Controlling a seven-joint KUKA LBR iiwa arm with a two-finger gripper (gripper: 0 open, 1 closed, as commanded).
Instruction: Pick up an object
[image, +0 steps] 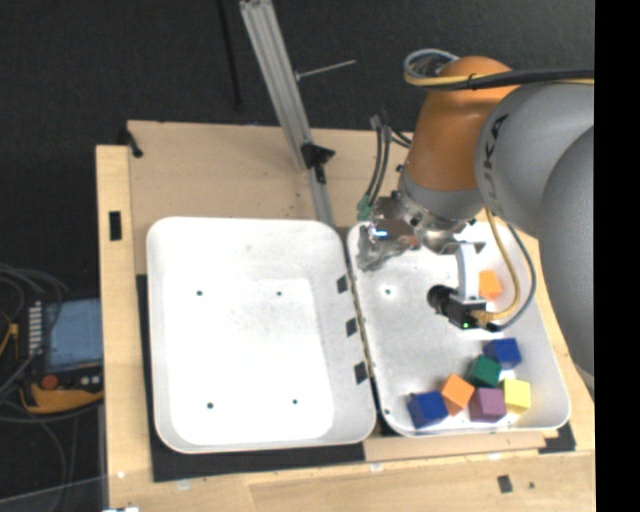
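The pincer (372, 245) hangs over the far left corner of the right bin (400, 340), its opening impossible to tell from here, with the coloured blocks (488, 403) clustered well apart at the bin's near edge.

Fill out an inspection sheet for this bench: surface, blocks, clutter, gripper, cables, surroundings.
Surface: wooden bench bears left bin and right bin, side by side.
Job's things: block cluster in right bin's near right corner; lone orange block farther back.
Clutter: nothing seen.
Grippers: gripper over right bin's far left corner.
Cables: loose cables on floor, left of bench.
Surroundings: blue box by those cables; metal rail slanting behind bins.
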